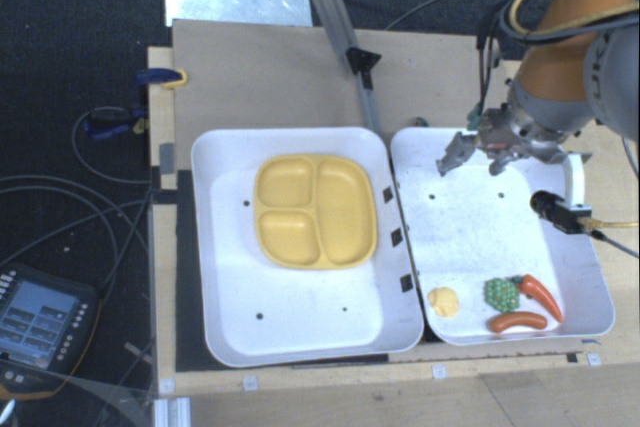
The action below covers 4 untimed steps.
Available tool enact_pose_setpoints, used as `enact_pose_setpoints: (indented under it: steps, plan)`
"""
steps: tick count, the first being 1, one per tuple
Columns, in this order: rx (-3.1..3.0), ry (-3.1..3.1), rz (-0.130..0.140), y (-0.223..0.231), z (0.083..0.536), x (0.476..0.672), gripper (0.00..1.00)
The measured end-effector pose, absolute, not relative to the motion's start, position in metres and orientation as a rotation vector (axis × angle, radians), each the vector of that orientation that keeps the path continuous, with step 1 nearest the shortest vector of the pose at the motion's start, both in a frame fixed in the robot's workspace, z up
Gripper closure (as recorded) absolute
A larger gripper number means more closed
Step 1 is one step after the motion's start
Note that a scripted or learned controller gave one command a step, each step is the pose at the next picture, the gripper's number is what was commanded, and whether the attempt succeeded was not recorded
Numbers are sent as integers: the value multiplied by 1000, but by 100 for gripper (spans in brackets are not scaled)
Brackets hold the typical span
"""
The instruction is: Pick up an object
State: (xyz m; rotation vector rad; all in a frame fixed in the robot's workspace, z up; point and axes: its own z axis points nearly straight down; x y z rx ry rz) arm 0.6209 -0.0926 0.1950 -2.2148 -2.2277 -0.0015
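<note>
Grey claw (472, 162), fingers apart and bare, above right bin (470, 245); wrist detail blurred.

Right bin (470, 235) middle bare; toys (515, 300) crowd front.

Arm (590, 45) cut off at right edge

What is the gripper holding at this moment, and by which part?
Nothing. The gripper hangs open over the far end of the right bin, with no object between its jaws. The toy foods lie at the near end, apart from it.
</note>
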Motion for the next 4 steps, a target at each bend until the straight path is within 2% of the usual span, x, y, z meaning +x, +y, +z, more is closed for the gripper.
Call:
enact_pose_setpoints:
  steps: [1, 2, 3, 4]
  plan:
    - [-2217, -2226, -2, -93, 195, 621, 0]
    - [-2220, -2220, 3, -99, 151, 625, 0]
    - [-2218, -2219, 5, -97, 90, 618, 0]
    - [-2222, -2221, -1, -97, 91, 618, 0]
